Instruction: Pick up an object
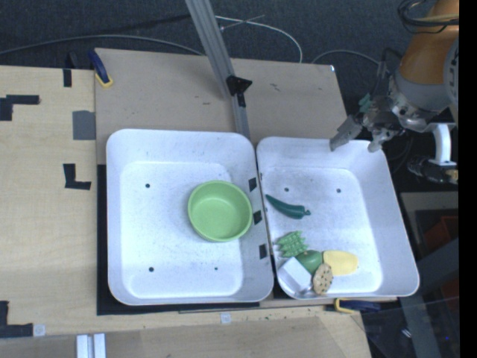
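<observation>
The bench (186, 95) is flat tan board and carries two shallow white plastic bins side by side, probably so stuff can be moved from one to the other. The left bin (134, 200) has just a round green bowl (220, 211), smooth and glossy, sitting upright near the middle. The right bin (358, 200) is where the pickable things are, mostly bunched in the near corner, likely slid there against the wall: a yellow lemon-ish lump (340, 262), a white block (296, 276), a knobbly green toy veg (291, 242), a small speckled tan cookie-looking disc (323, 278). A dark green pepper (288, 207), curved and shiny, lies apart nearer the middle, probably the easiest grab.

The arm (428, 58) hangs over the far right corner of that bin. Its gripper (352, 139) has both fingers spread apart with nothing between them, well clear of every item, so the pick hasn't started.
</observation>
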Controlling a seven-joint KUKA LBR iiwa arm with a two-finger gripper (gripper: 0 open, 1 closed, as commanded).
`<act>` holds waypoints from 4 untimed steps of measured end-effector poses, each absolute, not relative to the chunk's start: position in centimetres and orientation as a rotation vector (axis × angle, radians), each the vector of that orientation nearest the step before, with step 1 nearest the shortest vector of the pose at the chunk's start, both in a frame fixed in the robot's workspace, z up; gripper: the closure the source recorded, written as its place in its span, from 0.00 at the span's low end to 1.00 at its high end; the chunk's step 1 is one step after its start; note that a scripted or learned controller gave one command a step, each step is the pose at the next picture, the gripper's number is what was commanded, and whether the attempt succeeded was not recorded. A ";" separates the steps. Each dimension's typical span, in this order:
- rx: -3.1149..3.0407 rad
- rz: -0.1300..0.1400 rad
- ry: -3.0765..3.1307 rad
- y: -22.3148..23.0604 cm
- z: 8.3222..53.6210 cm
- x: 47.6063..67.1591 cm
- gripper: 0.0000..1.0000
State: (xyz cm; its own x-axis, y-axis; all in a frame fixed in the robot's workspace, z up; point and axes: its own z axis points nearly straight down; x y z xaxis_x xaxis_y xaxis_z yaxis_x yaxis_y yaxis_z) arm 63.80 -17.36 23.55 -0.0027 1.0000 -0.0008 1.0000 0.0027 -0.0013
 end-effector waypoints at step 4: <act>-2.217 0.006 -2.222 -17.6 8.6 63.7 0.00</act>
